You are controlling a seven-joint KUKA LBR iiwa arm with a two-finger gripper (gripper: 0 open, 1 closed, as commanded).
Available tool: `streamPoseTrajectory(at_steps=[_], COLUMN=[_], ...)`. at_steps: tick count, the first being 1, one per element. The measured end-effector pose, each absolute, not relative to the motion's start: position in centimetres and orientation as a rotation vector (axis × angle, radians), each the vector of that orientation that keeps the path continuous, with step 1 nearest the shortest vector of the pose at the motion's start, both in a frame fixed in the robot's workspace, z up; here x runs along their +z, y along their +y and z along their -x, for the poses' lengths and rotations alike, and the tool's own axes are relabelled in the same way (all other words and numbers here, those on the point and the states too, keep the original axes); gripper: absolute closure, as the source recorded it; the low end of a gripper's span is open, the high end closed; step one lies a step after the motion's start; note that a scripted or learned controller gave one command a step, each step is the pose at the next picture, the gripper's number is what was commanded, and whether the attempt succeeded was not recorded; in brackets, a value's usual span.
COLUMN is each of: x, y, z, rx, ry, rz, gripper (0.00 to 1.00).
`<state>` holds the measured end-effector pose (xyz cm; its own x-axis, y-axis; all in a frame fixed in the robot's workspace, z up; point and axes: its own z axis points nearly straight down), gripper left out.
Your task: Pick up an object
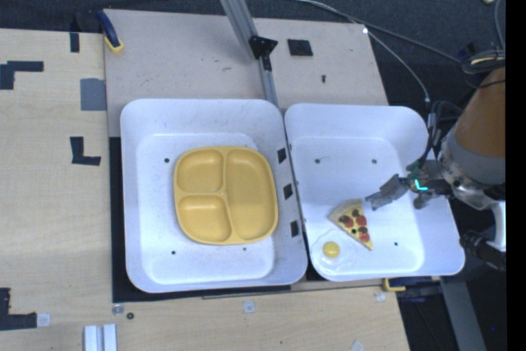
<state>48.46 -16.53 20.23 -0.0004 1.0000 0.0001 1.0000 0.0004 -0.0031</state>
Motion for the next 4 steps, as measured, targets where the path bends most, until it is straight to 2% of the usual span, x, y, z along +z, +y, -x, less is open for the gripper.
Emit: streamPoseTrajectory(at_steps=[1,3,4], x=[20.3,9.2,10.4], y=[-16.5,-16.4,-16.4], z=[-48.5,-49.2,-49.3], rx=[0.003,0.001,0.0], ry=[-2.221,-2.221,-2.223], rz=[2.22,2.224,2.222], gripper=[0.0,0.0,1.0])
